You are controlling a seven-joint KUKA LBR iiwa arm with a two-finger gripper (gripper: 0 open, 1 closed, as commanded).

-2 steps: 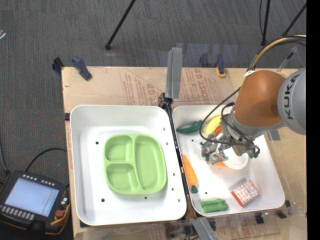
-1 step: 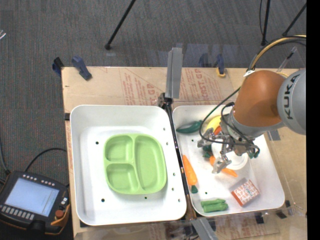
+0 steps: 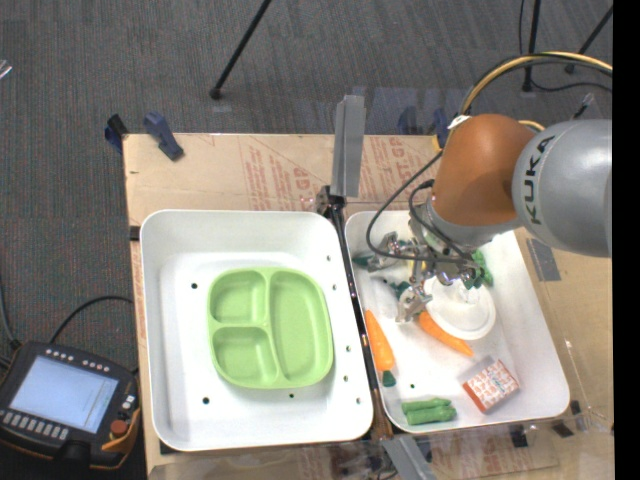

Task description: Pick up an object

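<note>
Arm: grey with an orange band, entering from the right of the frame and bending down over the upper middle of the right bin [image 3: 552,363].
Gripper [image 3: 412,303]: low over the right bin's upper left part, just above the white plate's left edge; whether it is released or clenched cannot be told, and nothing can be seen in its grasp.
White plate [image 3: 470,313]: centre of the right bin, partly under the wrist.
Carrots: one [image 3: 379,340] along the bin's left wall; another [image 3: 446,335] against the plate's lower edge.
Green pod [image 3: 429,411]: lower middle of the right bin, lying flat.
Orange box [image 3: 491,384]: lower right of the right bin, well apart from the gripper.
Left bin [image 3: 165,368]: holds a green divided plate [image 3: 270,328] at its centre.
Tablet [image 3: 65,398]: lower left corner of the frame, on the floor.
</note>
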